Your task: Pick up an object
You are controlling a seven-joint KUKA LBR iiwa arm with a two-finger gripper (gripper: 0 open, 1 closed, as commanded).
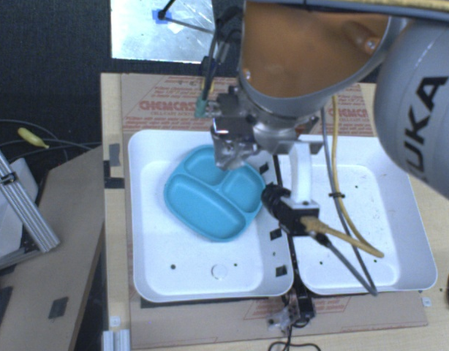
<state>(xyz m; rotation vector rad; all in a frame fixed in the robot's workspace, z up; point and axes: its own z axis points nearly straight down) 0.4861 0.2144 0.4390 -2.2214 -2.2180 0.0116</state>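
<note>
Lying flat in the left shallow white plastic bin [148, 269], a sky-blue plastic plate with three moulded compartments [202, 207] is the thing to be picked up. It sits towards the far side of that bin, with its widest compartment on the near left and its two smaller ones on the far right. The metal two-finger gripper [229, 159] hangs directly over the plate's far rim, about where the ridge between the two smaller compartments meets the edge. Its tip is so close to the blue surface that contact cannot be ruled in or out. Whether the gripper is open or closed cannot be told from this slanted view, since its own body hides the tip. Above the plate rises the broad orange band of the wrist [312, 42], and to the plate's right and higher up is the grey arm casing with black lettering [422, 101]. The right shallow white plastic bin [400, 218] lies just beside the plate's bin, on the plate's right. Beyond the plate, a brown cardboard sheet with red print [159, 101] shows under both bins.
</note>
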